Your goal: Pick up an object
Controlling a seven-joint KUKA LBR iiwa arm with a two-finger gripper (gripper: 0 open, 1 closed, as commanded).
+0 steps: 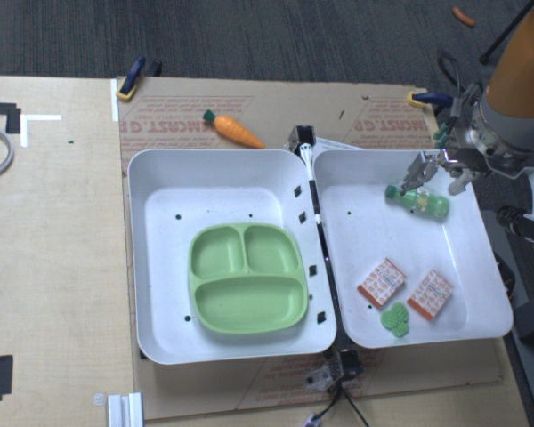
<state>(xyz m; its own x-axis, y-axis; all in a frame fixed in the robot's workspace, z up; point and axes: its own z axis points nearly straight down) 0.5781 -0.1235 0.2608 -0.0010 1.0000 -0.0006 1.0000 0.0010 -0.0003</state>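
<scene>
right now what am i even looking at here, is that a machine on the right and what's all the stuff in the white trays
One camera looks down at a slant on a bench with two shallow white bins. The machine entering from the right is a robot arm; its two-finger gripper hangs over the right bin, just above a green bottle lying on its side. Nothing sits between the fingers, so it holds nothing yet. That bin also holds two orange-and-white packets and a small green leafy piece. The left bin holds a green divided plate. A toy carrot lies on the cardboard behind the bins.
</scene>
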